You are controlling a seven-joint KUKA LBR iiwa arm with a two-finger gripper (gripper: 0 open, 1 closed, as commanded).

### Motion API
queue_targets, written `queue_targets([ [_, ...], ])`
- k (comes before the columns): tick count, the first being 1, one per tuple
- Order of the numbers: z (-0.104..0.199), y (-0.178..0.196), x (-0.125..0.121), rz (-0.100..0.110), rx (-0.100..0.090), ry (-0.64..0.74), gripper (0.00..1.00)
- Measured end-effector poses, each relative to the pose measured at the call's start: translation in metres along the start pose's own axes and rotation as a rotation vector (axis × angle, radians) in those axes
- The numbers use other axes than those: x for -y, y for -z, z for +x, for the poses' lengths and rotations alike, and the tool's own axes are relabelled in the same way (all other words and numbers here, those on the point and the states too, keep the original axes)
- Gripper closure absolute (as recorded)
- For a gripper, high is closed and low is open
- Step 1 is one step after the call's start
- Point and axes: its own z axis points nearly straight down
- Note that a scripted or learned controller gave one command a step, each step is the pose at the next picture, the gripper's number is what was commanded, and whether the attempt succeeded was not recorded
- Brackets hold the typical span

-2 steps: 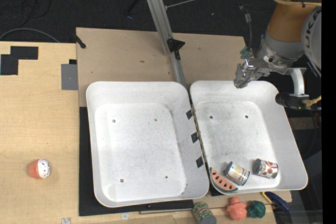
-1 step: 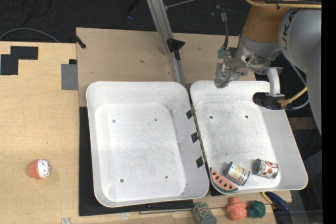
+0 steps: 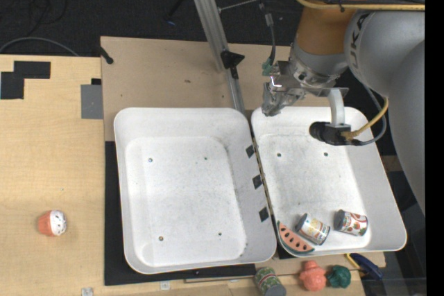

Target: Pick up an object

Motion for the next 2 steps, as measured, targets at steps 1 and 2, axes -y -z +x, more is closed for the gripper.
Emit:
queue_targets([
  [1, 0.043, -0.007, 0.002, 0.002, 0.001, -0.001, 1.00],
  [2, 0.093, -0.016, -0.001, -0.002, 0.002, -0.001, 1.00],
])
